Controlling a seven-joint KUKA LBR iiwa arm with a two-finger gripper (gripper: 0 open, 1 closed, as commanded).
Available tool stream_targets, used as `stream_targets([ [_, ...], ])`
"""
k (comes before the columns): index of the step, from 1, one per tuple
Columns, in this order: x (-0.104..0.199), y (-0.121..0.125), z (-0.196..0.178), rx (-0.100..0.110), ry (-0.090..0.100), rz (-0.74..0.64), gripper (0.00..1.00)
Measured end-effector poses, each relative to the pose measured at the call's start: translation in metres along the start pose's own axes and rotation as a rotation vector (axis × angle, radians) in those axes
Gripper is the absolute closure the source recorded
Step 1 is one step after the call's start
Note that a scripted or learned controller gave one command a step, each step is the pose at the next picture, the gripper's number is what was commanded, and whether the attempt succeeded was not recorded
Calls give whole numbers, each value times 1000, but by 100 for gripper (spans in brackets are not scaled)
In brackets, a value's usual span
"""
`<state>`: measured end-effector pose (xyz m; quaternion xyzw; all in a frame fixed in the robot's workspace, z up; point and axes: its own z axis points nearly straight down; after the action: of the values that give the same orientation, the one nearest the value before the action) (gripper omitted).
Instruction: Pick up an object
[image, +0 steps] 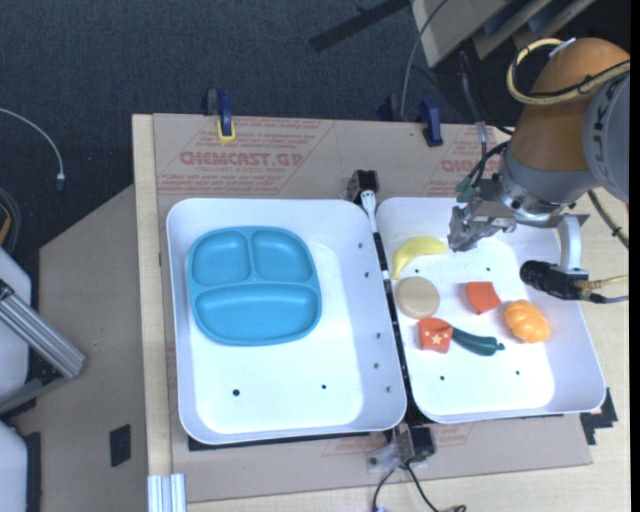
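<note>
I am looking down on the right bin (560, 385), where the likely thing to pick is lying: a yellow banana-shaped toy (418, 251), curved and smooth, resting flat near the bin's upper left corner, just beside the divider between the two bins. The gripper (463, 238) is hanging just to the banana's right, at its tip, low over the bin floor. I am judging that the arm is lining up for a grasp on that piece, since it is the nearest object. I cannot tell how the jaws are standing; the wrist is hiding them from above, and nothing is showing between them. Spreading outward, a round tan disc (417, 296) is sitting just below the banana. A small red block with a yellow star (435, 335) is lying below that, touching or nearly touching a dark green pepper-like piece (477, 342). A red-orange block (482, 296) and an orange lumpy fruit (526, 320) are sitting further right. These pieces are lying loosely scattered, apart enough for picking. In the left bin (200, 400), a blue divided plate (255, 285) is resting flat, well apart from the arm.
</note>
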<state>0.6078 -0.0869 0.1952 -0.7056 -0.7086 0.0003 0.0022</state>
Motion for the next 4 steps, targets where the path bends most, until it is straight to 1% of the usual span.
stream_targets([
  [2,81,-50,-23,0,-1,1,100],
  [3,132,-61,-17,0,0,-1,100],
  [4,174,-77,-21,0,0,-1,100],
])
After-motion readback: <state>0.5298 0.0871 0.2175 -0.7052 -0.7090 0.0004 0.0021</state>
